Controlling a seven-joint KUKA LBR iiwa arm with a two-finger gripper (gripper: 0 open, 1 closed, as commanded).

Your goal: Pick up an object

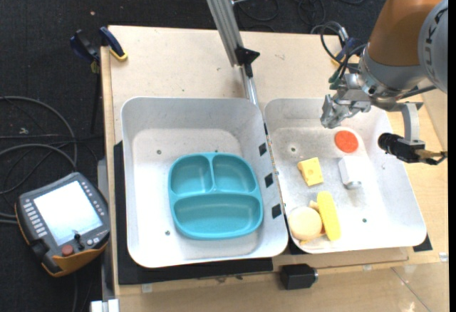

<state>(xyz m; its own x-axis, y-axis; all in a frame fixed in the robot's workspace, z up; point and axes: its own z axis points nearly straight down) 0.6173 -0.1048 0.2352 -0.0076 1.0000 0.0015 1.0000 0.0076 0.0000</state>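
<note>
Tabletop [178,54] of pale wood carries two shallow white bins side by side. The left bin [142,125] holds a teal divided plate [214,195], which lies flat near its middle. The right bin [399,211] holds all the small things that could be picked: a long yellow piece [328,216] lying against a cream round piece [305,223] at the near edge, a yellow cheese-like wedge [311,171] just beyond them, a small white block [348,172] to its right, and an orange-red round piece [346,141] toward the far side.

The arm [406,33] hangs over the far part of the right bin, and its tool [332,117] points down just beside the orange-red round piece, a little to that piece's left and farther back. Whether the tool is apart or together I cannot tell; it is too small and dark against the bin. Nothing shows gripped in it.

As I judge it, the pick is not yet made: every piece rests on the bin floor. Left to do are the descent, the closing on one piece and the lift. The orange-red piece looks the likeliest target.
</note>
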